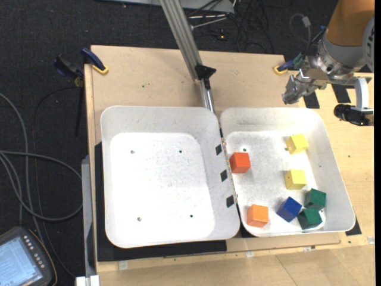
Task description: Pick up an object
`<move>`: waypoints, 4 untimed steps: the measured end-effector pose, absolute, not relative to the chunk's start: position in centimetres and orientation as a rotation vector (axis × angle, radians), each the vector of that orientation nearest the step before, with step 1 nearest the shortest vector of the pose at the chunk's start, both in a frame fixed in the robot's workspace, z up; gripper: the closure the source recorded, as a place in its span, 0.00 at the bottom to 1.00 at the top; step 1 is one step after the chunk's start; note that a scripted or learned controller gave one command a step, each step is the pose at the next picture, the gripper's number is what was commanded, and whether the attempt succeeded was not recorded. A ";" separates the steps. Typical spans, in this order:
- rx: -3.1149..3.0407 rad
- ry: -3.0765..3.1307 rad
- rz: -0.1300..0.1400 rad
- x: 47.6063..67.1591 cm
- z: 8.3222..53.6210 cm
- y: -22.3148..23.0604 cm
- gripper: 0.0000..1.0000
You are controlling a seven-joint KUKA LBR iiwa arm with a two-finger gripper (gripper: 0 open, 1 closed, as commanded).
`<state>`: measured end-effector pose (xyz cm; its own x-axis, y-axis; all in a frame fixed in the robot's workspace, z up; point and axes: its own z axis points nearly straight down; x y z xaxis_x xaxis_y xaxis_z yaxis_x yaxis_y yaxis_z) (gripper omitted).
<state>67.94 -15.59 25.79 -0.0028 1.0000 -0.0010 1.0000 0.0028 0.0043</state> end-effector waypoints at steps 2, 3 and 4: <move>2.213 2.231 0.001 66.9 25.3 -5.7 1.00; 2.215 2.232 0.000 65.0 24.3 0.0 1.00; 2.214 2.232 -0.001 64.6 23.0 5.4 1.00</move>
